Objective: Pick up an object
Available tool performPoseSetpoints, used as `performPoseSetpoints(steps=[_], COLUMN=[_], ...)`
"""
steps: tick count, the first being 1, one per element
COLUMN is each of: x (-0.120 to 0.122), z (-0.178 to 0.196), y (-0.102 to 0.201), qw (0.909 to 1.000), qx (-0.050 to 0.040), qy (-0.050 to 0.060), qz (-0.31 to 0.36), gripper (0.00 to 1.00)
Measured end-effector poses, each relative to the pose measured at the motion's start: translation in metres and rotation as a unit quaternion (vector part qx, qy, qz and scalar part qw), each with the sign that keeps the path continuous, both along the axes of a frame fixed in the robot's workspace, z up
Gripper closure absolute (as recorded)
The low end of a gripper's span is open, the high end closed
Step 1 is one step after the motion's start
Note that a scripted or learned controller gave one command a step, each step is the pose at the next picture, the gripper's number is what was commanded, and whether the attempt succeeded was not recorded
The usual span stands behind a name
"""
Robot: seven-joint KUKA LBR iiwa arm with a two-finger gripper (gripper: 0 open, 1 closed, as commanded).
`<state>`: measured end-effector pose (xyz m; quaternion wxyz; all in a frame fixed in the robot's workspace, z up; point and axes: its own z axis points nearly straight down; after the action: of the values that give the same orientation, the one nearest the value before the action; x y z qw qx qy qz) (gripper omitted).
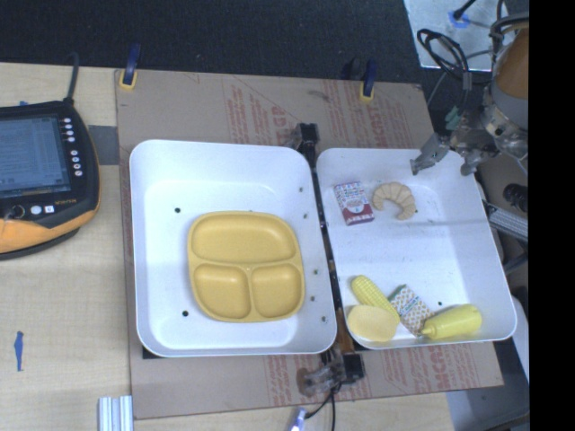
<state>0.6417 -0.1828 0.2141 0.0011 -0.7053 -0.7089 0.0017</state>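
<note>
While my arm hangs over the far right corner of the right bin (pixel 467 241), the claw (pixel 446 158) sits above the bin's upper rim with its two fingers spread apart, and I see nothing between them, nothing touching them. Nearest to it is the croissant (pixel 396 198), lying on the bin floor just down and left of the claw, apart from it. Right beside the croissant, further left, is the small red-and-white packet (pixel 354 202). Well away, along the near edge of that bin, I've got a corn cob (pixel 373 292), a pale yellow round piece (pixel 372 323), a patterned little packet (pixel 411 308) and a yellow squash-like piece (pixel 453 321) bunched together. Over in the left bin (pixel 162 268) a yellow divided plate (pixel 245 265) lies flat. On the counter (pixel 63 330) at far left rests the control pendant (pixel 40 173).
</note>
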Motion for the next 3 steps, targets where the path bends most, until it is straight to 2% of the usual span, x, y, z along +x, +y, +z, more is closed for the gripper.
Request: performPoseSetpoints(steps=[1, 2, 3], x=[0.014, 0.014, 0.015], z=[-0.081, -0.122, -0.122], y=[-0.007, 0.011, -0.029], qw=[1.0, 1.0, 1.0], qx=[-0.0001, 0.0004, 0.0004], qy=[0.001, 0.001, -0.002], qz=[0.001, 0.001, -0.001], gripper=[0.0, 0.0, 0.0])
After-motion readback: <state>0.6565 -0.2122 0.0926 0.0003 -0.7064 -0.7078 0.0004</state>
